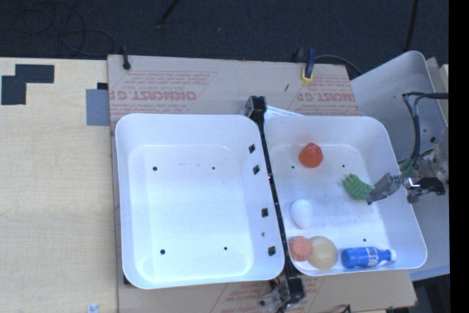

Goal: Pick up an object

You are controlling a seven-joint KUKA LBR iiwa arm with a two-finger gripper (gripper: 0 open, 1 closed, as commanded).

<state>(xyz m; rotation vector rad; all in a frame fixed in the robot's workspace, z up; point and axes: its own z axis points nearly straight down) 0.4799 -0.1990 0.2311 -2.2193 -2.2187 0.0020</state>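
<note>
Gripper (382, 189) sits just beside green object (357, 186), perhaps touching it.

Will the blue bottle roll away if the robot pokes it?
Probably a little. The blue bottle lies on its side near the right bin's front wall, so a sideways nudge could roll it, though that wall should stop it. It looks small and plastic, so likely light. Its smooth sides might slip.
</note>
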